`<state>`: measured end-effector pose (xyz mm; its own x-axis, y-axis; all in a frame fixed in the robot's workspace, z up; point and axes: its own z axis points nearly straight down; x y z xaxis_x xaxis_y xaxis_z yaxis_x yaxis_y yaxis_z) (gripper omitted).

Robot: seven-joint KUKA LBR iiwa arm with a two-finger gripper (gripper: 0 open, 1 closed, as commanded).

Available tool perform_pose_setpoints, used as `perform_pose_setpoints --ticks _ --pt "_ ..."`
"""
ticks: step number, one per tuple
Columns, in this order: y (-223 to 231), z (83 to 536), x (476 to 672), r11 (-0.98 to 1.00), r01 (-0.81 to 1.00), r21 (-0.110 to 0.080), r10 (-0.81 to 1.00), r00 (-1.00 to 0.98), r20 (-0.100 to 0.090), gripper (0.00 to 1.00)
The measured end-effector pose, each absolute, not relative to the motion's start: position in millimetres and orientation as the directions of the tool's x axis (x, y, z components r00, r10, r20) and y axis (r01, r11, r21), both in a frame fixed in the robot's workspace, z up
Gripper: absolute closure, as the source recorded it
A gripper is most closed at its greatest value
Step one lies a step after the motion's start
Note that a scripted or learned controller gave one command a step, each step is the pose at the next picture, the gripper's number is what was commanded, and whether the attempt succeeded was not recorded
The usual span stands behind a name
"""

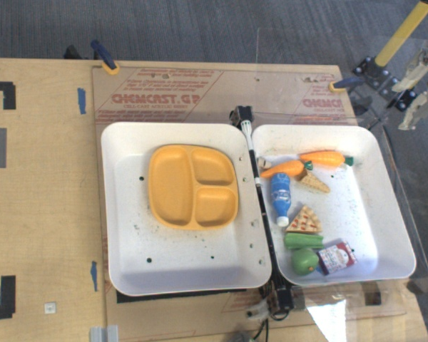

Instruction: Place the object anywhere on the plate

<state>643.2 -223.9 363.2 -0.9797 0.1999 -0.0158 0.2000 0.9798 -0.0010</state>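
An orange plate (193, 187) with three compartments lies in the left white bin (121, 205). The right white bin (385, 212) holds several toy items: two carrots (322, 159) (283, 169), a blue bottle (279, 197) lying on its side, a small wedge of bread (314, 184), a waffle slice (304, 221), a green cucumber piece (302, 240), a green pepper (305, 261) and a red and white packet (336, 257).
Both bins rest on a cardboard sheet (221, 91) on the wooden bench. A black divider clamp (241, 114) stands between the bins at the back. Yellow and metal frame parts (406, 55) are at the far right.
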Motion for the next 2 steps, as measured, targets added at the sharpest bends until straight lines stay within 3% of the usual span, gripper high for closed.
perform_pose_setpoints --ticks 1,2 --pt "-222.6 427.6 654.3 0.999 -0.036 -0.004 -0.036 -0.999 -0.016 0.0" --pt "-222.0 543.4 666.9 0.972 -0.235 -0.009 -0.235 -0.972 -0.018 0.0"
